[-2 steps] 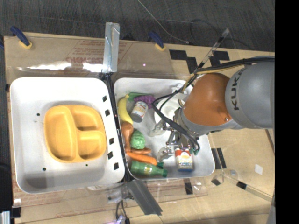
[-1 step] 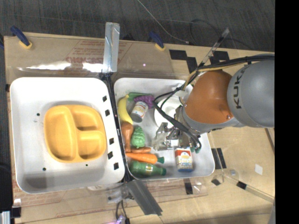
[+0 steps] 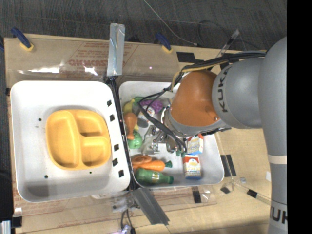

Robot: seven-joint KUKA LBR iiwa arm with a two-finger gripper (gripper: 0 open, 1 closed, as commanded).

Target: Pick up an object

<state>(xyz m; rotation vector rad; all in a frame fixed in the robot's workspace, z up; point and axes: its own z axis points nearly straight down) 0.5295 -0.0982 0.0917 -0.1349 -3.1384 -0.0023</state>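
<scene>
Rt bin [image 3: 214,165]: green bottle [image 3: 153,177] lying flat, carrot [image 3: 152,165], small carton [image 3: 192,166] upright

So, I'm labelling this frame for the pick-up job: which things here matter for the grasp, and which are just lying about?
In play:
- gripper, down in the right bin
- carrot
- green bottle
- small carton
- purple item

Lying about:
- yellow divided tray in the left bin
- blue clamps on the cardboard
- silver tape strip
</scene>
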